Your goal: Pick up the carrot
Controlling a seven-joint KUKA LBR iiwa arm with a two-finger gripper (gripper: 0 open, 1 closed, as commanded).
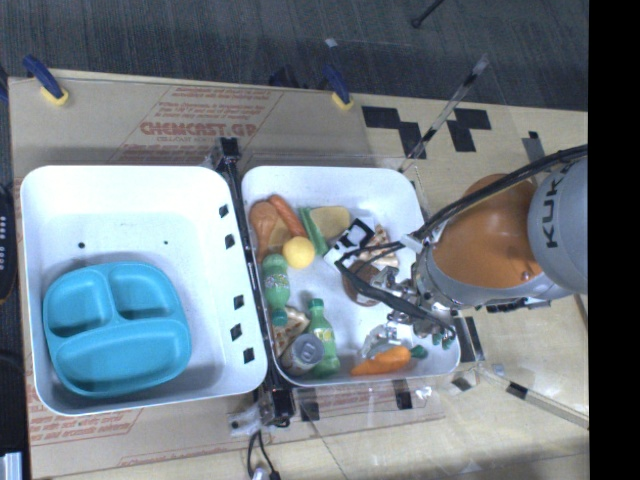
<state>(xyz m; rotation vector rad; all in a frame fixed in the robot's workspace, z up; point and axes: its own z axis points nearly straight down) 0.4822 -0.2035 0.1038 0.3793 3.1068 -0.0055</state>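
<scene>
The bench (300, 118), surfaced in brown printed cardboard, carries two shallow white bins. The right bin (420, 203) serves as landmark; the left bin (40, 193) lies just beside it, their adjoining walls touching. Blue-and-yellow clamps (45, 80) grip the bench edge beyond the bins, one far left, another (338, 86) beyond the right bin. Black markers (395, 123) are printed near its far right corner.

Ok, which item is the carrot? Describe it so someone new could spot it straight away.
Look at the right bin, the one crowded with food items. Go to its near wall, toward the right corner, just below the gripper. The carrot lies flat there: a slim orange taper with a green tip, right of the green bottle.
</scene>
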